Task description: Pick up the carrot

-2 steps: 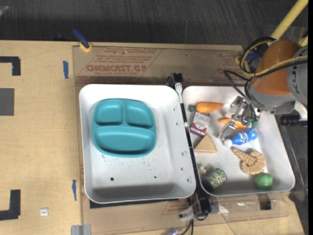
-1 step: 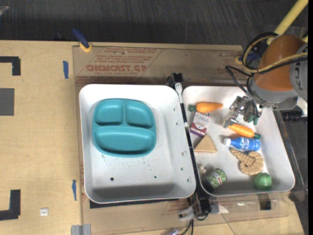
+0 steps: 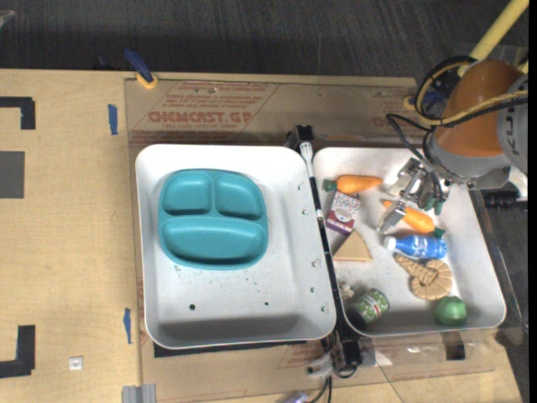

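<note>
Two orange pieces lie in the right bin. One carrot-shaped piece rests near the bin's far left corner. The other carrot-like piece, with a green end, lies at mid bin. My gripper is down in the bin right over the left end of that second piece. Its fingers stand apart on either side of the orange end, and I do not see them closed on it. The wrist with the orange band rises to the upper right.
Around the gripper lie a blue bottle, a tan waffle-like piece, a green ball, a green can, a tan wedge and a purple packet. A teal divided plate sits in the left bin.
</note>
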Available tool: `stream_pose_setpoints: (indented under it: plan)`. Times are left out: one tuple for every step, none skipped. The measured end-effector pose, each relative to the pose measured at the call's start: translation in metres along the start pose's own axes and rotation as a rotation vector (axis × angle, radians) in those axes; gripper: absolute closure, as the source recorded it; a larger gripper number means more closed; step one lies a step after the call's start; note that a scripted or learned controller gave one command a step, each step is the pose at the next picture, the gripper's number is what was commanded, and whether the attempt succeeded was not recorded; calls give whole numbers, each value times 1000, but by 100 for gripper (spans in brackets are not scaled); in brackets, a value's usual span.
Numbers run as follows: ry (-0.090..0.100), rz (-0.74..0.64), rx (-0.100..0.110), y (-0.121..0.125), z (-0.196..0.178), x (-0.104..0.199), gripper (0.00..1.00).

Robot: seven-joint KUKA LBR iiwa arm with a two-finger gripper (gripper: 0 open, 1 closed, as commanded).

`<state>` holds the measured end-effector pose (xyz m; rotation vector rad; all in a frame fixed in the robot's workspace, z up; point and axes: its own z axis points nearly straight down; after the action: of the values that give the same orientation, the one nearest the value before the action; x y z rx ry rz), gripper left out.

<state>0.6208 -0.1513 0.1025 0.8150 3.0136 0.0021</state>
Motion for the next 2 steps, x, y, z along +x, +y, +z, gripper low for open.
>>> stream_pose_setpoints:
  plan:
    - [9,64,3,-43,13,12,0]
    - [12,468,6,-54,13,22,0]
